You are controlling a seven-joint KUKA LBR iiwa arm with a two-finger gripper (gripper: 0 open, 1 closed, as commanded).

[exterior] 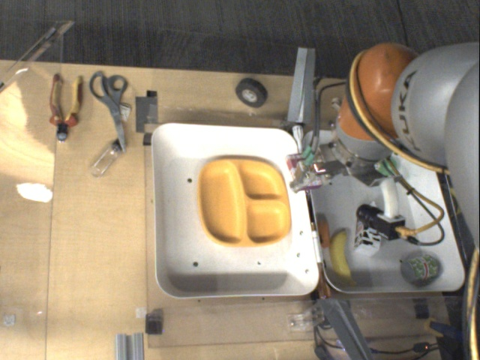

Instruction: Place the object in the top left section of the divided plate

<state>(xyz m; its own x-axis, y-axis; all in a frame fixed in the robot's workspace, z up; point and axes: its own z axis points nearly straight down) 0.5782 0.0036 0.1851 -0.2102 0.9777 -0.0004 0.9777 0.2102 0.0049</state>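
Overall, tabletop (90, 261): pale wood, carrying two shallow white bins side by side, with loose tools along its far edge.
Arm (431, 103): grey with an orange band, reaching in from the right over the far part of the right bin, cables looping off it.
Left bin (176, 223): white, rounded corners, set toward the middle of the tabletop; it holds the divided plate.
Right bin (435, 268): white, touching the left bin's right wall; it holds several small things at its near side.
Divided plate (244, 199): yellow, lying flat in the centre of the left bin, one long section on its left side and two smaller sections on its right; all sections look bare.
Hand (304, 169): over the shared wall of the two bins, near their far corners, just beside the plate's far right corner; whether it is clenched or released cannot be told, and no thing can be made out in it.
Banana (341, 253): yellow, lying in the right bin against its left wall, toward the near edge.
Black-and-white object (369, 235): just right of the banana, in the right bin.
Round greenish object (420, 268): in the right bin's near right corner.
Scissors (114, 100): grey handles, at the tabletop's far edge, left of the bins.
Pliers (64, 103): red handles, at the far left, beside the scissors.
Tape roll (251, 91): dark, at the far edge, beyond the left bin.
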